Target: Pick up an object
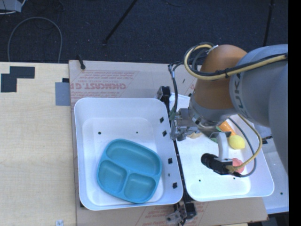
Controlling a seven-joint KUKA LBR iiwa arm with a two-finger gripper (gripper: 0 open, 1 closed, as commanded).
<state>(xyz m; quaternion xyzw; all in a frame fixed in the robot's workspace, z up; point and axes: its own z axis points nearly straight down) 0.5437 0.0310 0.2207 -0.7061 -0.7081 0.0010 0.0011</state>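
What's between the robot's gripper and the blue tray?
In the camera view, just the white bin's wall and bare white floor lie between the gripper and blue tray.

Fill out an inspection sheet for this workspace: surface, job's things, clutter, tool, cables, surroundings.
Surface: pale bench; cardboard under the left bin and right bin.
Job's things: blue tray in the left bin; yellow thing, orange thing and pink thing in the right bin, partly under the arm.
Clutter: dark patches on the bench; nothing loose seen.
Tool: at the right bin's left wall; grip cannot be judged.
Cables: yellow cable looped at the wrist; grey cable on the floor.
Surroundings: dark floor behind the bench.
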